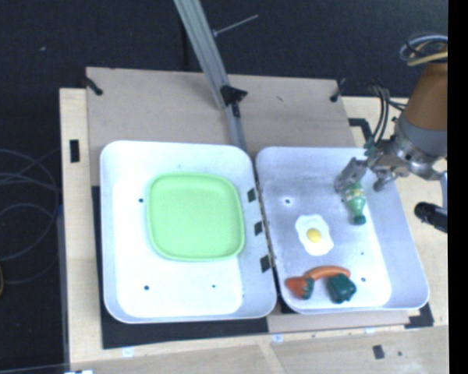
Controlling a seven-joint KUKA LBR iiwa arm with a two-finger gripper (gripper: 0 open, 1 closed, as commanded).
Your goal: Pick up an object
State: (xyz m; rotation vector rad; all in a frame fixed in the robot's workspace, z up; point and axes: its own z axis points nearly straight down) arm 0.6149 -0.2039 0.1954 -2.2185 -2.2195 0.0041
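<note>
A big wooden bench (296, 107) filled most of the frame, and two white bins sat on it side by side. The left bin (125, 209) held a flat green plate (195, 215) near its middle. The right bin (390, 263) held the small toys. The grey arm (425, 123) with its orange band came in from the upper right of the frame and reached over the top right part of the right bin. A long grey pole (203, 41) leaned in from the top of the frame toward the gap between the bins. The gripper (363, 176) hung over the upper part of the right bin, and its fingers looked spread apart with nothing between them. Just below it lay a little green bottle (356, 206) (it was close to the gripper, but the fingers were not around it). Lower, near the middle of that bin, lay a toy fried egg (314, 234). Near the bottom edge of the right bin lay an orange sausage (327, 272), with a red toy (299, 287) at its left end and a dark green toy (342, 288) below its right end.
</note>
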